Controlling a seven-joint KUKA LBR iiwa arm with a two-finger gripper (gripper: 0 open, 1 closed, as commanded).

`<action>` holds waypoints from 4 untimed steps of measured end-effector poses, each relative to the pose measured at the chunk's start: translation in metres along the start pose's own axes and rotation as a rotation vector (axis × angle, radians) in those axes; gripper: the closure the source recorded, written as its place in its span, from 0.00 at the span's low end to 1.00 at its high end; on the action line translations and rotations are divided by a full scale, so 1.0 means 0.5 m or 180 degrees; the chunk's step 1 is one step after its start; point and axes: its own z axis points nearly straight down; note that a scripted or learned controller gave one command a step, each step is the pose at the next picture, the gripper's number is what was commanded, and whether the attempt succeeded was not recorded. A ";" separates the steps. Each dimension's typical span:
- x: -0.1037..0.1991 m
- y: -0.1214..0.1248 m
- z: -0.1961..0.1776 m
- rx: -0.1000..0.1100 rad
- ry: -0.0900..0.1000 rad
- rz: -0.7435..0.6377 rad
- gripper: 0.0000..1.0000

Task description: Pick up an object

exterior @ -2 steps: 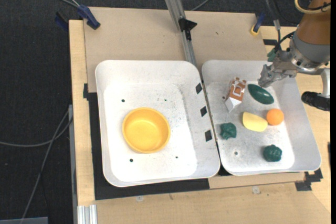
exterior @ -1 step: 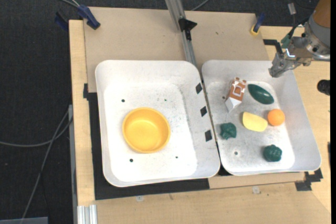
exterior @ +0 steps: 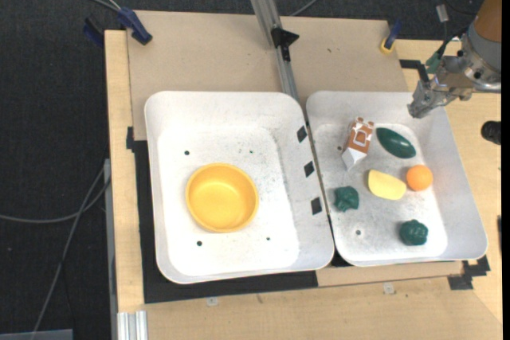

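Camera view: gripper (exterior: 422, 105) near right bin's (exterior: 462, 211) far edge, jaw state impossible to tell. Orange ball (exterior: 419, 177) toward right edge: probably light, smooth, roll-prone; best pinched across its widest middle.

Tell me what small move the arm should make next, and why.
Probably lower the hand and shift it slightly toward the green oval. The hand sits at the right bin's upper right corner, above the objects, and that oval is the nearest one, with open space around its right side.
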 end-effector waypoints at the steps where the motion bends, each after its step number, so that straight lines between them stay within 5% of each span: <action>1: 0.107 -0.044 0.020 0.0053 0.0027 -0.0010 1.00; 4: 0.414 -0.129 0.016 0.0067 0.0031 -0.0015 1.00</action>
